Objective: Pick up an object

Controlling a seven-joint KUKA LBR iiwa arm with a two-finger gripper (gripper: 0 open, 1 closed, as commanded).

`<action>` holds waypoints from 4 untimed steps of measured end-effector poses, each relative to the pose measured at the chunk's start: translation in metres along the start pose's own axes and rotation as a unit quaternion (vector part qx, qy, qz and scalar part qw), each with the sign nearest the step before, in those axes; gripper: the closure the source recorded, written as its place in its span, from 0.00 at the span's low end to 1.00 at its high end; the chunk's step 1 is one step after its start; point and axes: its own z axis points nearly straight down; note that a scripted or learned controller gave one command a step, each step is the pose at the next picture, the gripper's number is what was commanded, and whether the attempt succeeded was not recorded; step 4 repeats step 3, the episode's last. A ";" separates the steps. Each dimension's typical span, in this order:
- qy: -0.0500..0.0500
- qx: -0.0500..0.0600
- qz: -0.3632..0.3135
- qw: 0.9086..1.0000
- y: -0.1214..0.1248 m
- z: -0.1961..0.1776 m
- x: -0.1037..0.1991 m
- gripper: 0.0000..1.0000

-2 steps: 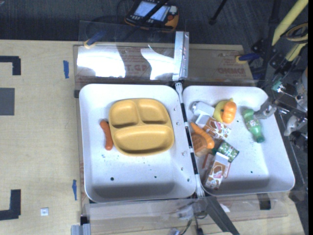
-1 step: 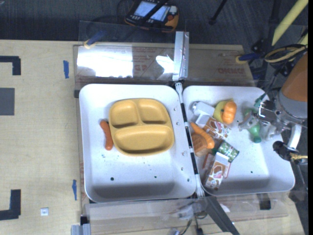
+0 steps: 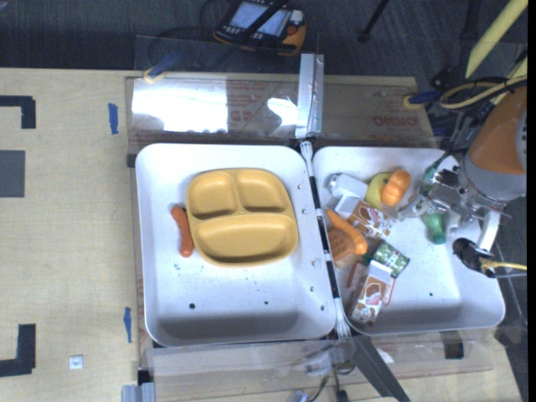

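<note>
The left bin (image 3: 159, 249) holds a yellow divided tray (image 3: 241, 216) with an orange sausage (image 3: 182, 230) against its left side. The right bin (image 3: 435, 304) carries small cartons (image 3: 374, 287), a carrot (image 3: 347, 231) and fruit (image 3: 389, 187). The gripper (image 3: 435, 212) hovers at that bin's right, just beside a green object (image 3: 435, 226); its grip state cannot be told. Judged an approach step; next comes a descent and closure.

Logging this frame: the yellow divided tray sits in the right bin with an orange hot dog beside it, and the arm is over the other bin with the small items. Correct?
Not quite. The camera view shows the yellow divided tray in the left bin, not the right, with the orange hot dog beside it. The arm's gripper is over the right bin with the small items, as you said.
</note>
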 end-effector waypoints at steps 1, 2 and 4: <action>-0.005 0.000 0.000 1.000 0.001 -0.007 -0.004 1.00; -0.009 -0.002 -0.084 0.996 -0.004 -0.095 0.063 1.00; -0.010 -0.002 -0.086 0.996 -0.003 -0.104 0.064 1.00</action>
